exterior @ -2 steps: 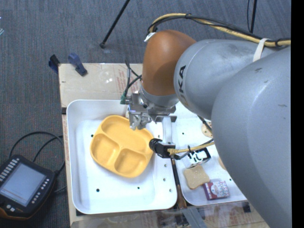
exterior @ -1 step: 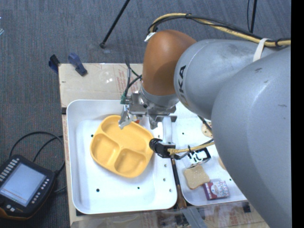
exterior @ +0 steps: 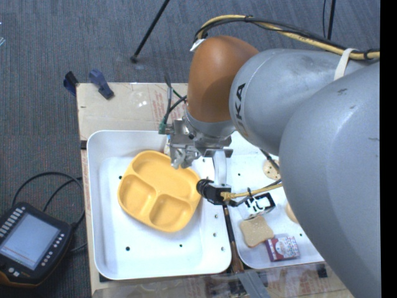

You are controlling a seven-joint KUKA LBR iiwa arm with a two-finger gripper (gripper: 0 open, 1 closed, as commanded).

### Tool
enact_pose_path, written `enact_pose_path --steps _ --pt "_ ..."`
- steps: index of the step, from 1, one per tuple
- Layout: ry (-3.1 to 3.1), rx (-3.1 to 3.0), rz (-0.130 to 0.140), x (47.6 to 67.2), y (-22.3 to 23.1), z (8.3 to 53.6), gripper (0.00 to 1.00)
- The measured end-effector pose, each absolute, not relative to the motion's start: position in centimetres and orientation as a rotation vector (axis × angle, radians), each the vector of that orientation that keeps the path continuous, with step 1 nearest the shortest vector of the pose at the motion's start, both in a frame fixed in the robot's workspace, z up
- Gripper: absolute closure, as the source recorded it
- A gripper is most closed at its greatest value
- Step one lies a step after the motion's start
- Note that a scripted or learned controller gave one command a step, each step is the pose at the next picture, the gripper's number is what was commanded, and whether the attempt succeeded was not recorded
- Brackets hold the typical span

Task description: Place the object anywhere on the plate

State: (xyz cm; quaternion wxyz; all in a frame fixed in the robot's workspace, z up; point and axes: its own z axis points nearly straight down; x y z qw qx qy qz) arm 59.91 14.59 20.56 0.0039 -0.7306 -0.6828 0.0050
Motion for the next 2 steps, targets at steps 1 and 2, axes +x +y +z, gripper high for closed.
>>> enact_pose_path --steps 1,2 --pt "-2.139 -2.291 0.016 59.91 14.56 20.55 0.00" --pt "-2.133 -2.290 0.023 59.89 14.42 21.29 1.00"
